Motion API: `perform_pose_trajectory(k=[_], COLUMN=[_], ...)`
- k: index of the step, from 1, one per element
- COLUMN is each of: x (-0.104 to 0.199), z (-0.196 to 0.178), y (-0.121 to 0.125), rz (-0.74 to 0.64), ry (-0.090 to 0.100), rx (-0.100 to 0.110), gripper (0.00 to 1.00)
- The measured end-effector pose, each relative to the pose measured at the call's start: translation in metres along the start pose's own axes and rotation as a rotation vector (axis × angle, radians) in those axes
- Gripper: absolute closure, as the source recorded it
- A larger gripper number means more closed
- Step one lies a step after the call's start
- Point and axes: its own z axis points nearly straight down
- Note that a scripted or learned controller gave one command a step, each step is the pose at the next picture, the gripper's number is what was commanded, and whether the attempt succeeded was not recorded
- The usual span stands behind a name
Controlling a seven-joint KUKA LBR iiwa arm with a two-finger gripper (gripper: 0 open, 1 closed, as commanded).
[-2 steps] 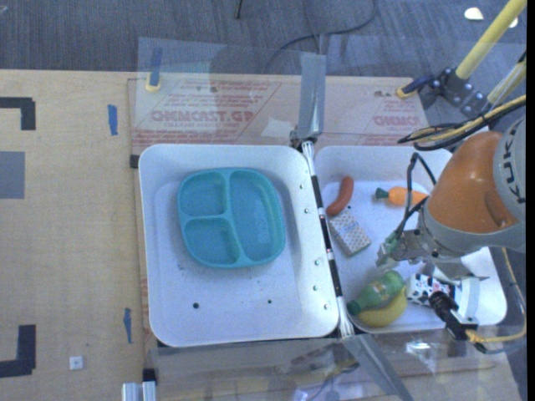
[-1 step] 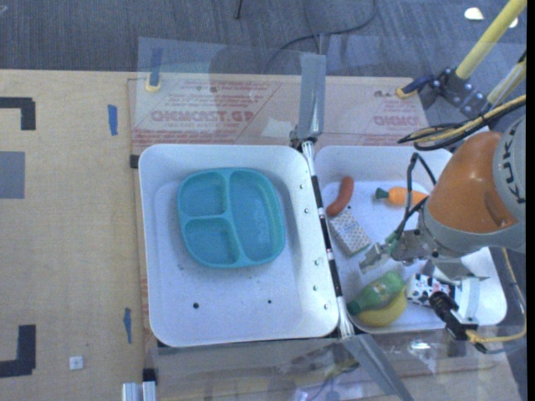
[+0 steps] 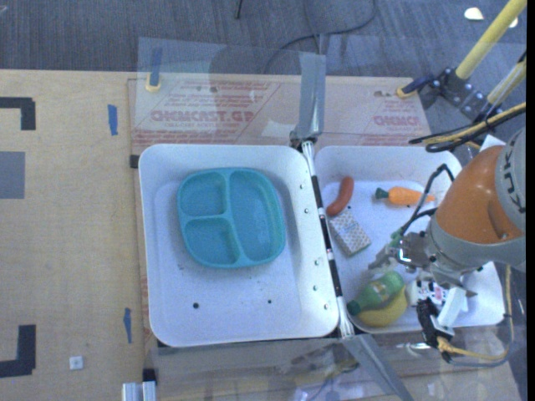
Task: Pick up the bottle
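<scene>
I hang over the right bin (image 3: 493, 307), my jaws (image 3: 408, 256) low near its middle; I cannot tell how they stand. The bottle (image 3: 380, 291), green, lies just at my seven o'clock, touching a yellow banana (image 3: 386, 311). A carrot (image 3: 403, 195) rests at twelve o'clock, a sausage (image 3: 339, 197) at ten. The left bin (image 3: 159, 307) carries a teal divided plate (image 3: 231, 217).
</scene>
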Motion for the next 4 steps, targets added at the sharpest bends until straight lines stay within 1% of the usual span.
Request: perform_pose_trajectory(k=[1,2,3,4], x=[-0.002,-0.002,-0.023,0.008], z=[-0.011,-0.01,-0.002,0.0], y=[0.001,0.001,0.009,0.009], rz=[0.005,0.006,0.247,0.686], ry=[-0.002,-0.002,0.016,-0.006], rx=[-0.004,-0.004,0.009,-0.005], gripper=[1.0,0.0,0.0,0.0])
